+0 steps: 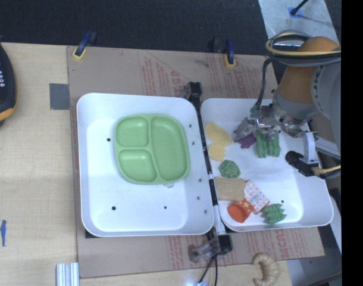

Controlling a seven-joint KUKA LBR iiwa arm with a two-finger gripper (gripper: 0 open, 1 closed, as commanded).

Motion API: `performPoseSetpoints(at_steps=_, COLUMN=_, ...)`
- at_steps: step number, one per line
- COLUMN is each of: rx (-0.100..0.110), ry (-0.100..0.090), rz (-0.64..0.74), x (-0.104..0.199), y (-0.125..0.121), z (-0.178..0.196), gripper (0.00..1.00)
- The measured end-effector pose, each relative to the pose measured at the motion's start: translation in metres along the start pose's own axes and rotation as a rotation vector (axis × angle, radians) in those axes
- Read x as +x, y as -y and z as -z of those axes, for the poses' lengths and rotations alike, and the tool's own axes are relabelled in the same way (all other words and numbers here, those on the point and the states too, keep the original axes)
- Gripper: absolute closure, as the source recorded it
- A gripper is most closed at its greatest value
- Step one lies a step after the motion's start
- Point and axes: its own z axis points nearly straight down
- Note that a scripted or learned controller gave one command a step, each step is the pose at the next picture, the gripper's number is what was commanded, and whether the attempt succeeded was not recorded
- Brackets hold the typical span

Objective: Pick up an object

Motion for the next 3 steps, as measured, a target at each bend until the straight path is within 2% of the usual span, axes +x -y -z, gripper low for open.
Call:
performPoseSetpoints(at_steps=1, rx=-0.017, ry=0.002, rz=-0.007, x=-0.046, y=-0.001, z=-0.002, gripper=0.00)
performPoseSetpoints(at_steps=2, rx=-0.017, ry=0.006, rz=-0.002, x=-0.047, y=-0.001, z=0.010, gripper=1.00)
performPoseSetpoints(at_steps=3, rx=-0.010, ry=0.002, rz=-0.011, x=-0.068, y=0.085, z=0.090, gripper=1.00)
